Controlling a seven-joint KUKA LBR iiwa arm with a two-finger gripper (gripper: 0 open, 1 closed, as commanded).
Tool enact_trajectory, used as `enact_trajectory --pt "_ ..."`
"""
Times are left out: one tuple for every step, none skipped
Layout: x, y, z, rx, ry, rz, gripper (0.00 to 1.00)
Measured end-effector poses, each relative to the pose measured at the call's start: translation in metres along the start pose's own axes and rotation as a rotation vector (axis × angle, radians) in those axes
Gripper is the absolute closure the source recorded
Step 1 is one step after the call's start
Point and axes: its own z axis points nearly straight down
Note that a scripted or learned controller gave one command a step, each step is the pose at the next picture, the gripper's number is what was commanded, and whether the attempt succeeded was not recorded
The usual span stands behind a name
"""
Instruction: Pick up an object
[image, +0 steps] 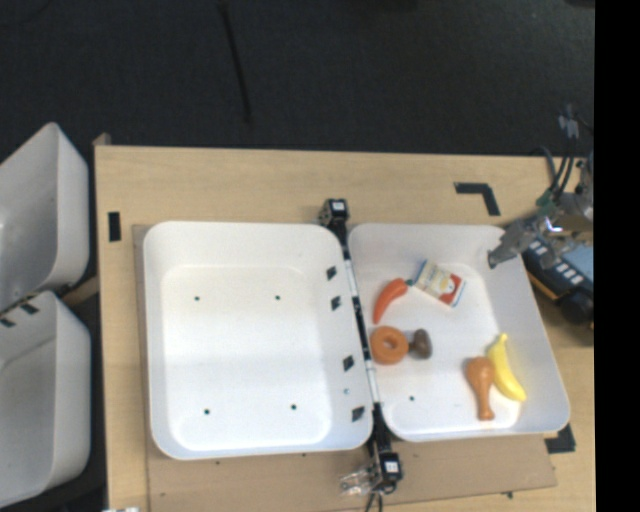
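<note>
Nearest the camera in the right-hand shallow white bin (530, 330) lay an orange drumstick-shaped toy (482, 383) touching a yellow plastic banana (506, 368); beyond them sat an orange ring doughnut (389, 346) beside a small dark brown lump (421, 344). Farther back were an orange-red chilli-shaped toy (391, 298) and a small white-and-red carton (439, 284). The grey two-finger gripper (508, 246) hovered over the bin's far right corner (jaw state could not be judged), holding nothing visible.
</note>
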Motion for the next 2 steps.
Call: enact_trajectory --pt "0.044 -0.014 0.11 0.012 0.004 -0.003 0.0" --pt "0.101 -0.016 0.198 0.008 0.003 -0.004 0.0"
